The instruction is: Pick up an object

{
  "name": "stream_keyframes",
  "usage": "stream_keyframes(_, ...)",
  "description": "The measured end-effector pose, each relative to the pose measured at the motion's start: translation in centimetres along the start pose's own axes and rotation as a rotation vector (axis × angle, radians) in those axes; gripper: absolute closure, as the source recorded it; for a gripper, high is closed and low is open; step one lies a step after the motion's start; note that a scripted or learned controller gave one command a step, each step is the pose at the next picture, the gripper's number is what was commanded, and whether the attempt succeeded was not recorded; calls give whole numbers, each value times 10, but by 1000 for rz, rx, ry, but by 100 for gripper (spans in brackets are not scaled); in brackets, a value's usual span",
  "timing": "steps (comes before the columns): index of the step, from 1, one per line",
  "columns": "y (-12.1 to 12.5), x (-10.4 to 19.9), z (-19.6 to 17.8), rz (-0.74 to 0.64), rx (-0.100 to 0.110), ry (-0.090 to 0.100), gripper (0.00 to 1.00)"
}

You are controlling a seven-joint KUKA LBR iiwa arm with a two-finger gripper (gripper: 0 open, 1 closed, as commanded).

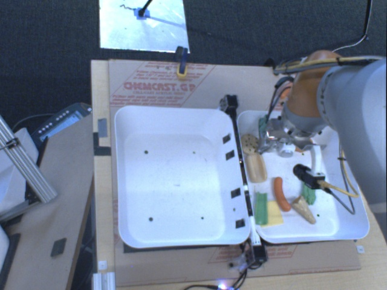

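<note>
White plastic bins sit side by side; the objects, among them an orange sausage [279, 193] and a tan bread piece [256, 167], all lie in the right bin [351, 222]. My end effector [279, 142] hangs over them; I cannot tell its grip, and I see nothing lifted yet.
</note>
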State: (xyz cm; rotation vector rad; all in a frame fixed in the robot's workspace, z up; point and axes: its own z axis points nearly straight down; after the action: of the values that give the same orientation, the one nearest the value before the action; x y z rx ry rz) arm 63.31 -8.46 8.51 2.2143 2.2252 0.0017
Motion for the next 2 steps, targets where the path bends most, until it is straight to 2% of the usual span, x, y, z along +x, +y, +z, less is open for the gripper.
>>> stream_keyframes(1,12,-2,0,-1,-1,1,100)
stream_keyframes(2,37,1,0,-1,1,2,100)
